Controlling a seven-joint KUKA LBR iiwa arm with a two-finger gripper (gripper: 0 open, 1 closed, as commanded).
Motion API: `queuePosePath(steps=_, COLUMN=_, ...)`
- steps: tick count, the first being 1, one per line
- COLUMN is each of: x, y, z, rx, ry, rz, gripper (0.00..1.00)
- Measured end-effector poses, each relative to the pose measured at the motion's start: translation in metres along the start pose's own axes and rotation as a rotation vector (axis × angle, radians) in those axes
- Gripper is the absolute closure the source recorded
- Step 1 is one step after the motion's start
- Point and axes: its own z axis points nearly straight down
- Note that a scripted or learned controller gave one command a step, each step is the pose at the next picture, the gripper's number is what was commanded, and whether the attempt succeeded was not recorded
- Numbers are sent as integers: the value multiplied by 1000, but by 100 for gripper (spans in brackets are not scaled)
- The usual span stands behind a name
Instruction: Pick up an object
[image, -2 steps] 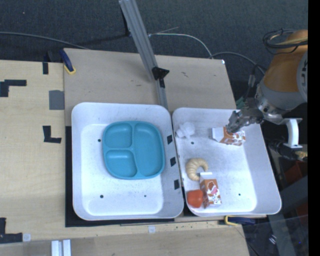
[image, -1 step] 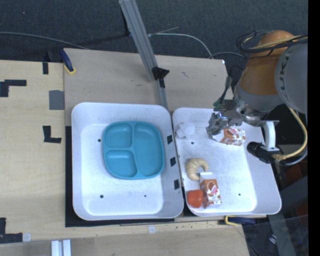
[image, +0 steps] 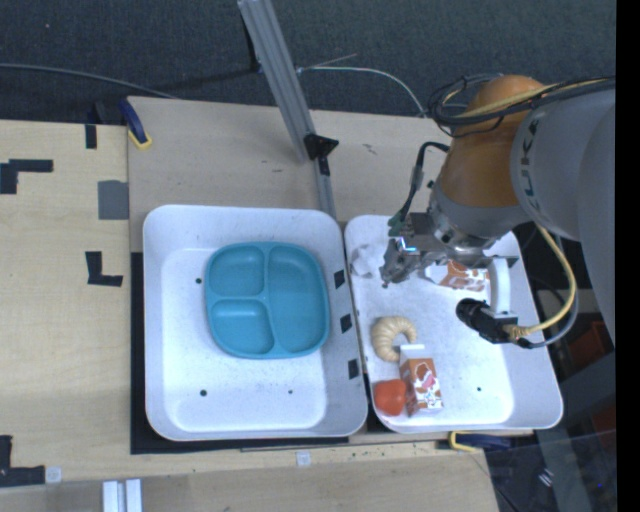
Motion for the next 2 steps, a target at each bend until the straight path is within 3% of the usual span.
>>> queuePosePath(steps=2, x=104, y=-4, z=-5, rx=-1, ry=-2, rz=3, gripper=100)
